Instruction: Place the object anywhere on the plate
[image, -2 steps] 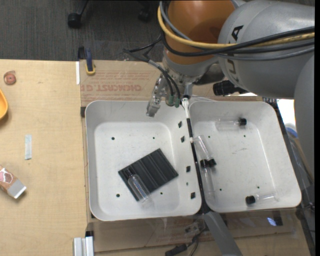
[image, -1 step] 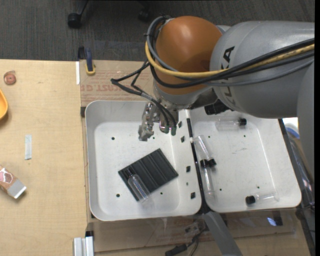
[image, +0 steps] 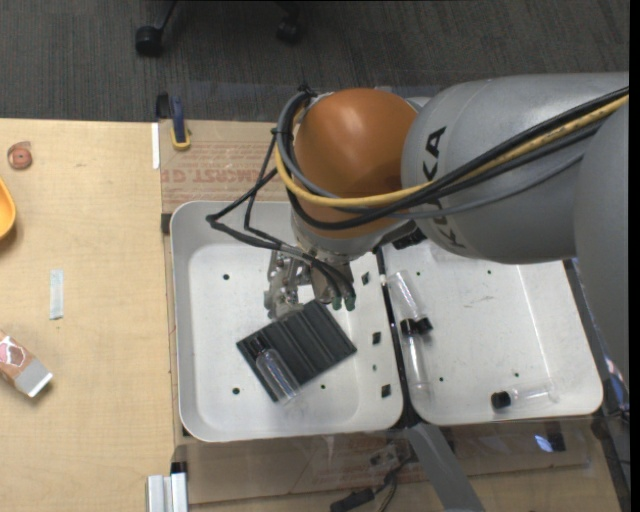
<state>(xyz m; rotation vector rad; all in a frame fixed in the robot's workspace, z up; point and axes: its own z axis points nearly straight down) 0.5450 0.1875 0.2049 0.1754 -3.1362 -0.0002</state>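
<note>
Gripper (image: 305, 285) hovering in the left bin (image: 200, 300), finger state impossible to tell, dark ridged object (image: 298, 347) lying just at its six o'clock, long axis running eight to two o'clock.

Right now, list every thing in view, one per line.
White bins: two, side by side on the bench.
Ribbed plate: one, dark grey, in the left bin, tilted.
Clear vial: one, dark-capped, lying on the plate's lower left corner.
Clear tube: one, along the right bin's left edge.
Small black piece: one, right bin's near side.
Wooden table: one, tan, left of the bins.
Arm: one, grey with orange band.
Gripper: one, above the plate.
</note>
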